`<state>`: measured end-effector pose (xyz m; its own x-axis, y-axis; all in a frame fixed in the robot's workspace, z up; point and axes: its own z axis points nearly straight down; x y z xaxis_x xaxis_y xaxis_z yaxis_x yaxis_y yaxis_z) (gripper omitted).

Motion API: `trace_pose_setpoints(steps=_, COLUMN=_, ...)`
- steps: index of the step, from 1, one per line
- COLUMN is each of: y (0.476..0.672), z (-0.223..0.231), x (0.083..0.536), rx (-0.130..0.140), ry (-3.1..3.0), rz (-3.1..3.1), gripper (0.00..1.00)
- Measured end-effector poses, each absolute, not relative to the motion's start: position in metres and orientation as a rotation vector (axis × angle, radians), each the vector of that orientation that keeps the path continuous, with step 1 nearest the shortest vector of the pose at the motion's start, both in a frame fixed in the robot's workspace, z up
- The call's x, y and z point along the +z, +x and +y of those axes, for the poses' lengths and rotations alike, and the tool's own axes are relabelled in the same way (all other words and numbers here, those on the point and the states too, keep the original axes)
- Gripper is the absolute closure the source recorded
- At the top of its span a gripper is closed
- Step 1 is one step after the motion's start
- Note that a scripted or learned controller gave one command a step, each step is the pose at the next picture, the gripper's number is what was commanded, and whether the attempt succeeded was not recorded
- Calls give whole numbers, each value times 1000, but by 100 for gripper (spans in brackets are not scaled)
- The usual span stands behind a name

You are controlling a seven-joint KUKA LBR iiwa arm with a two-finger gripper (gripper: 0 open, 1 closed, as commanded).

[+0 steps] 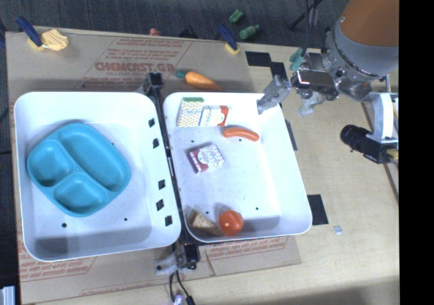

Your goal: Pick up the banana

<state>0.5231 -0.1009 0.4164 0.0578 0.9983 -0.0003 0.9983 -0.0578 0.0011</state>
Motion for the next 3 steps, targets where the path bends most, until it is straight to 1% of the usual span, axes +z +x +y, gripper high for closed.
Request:
trace_pose_setpoints(steps=1, y=476, z=6, x=424, rx=-5, ry=2502, rz=1904, gripper=0)
trace_pose_setpoints(steps=2, y=476, z=87, x=401, rx=-10, ry=2731, rz=1558, gripper=0)
trace_pose_setpoints(steps=3, y=476, z=33, x=325, rx=-10, ry=2709, rz=1594, gripper=0)
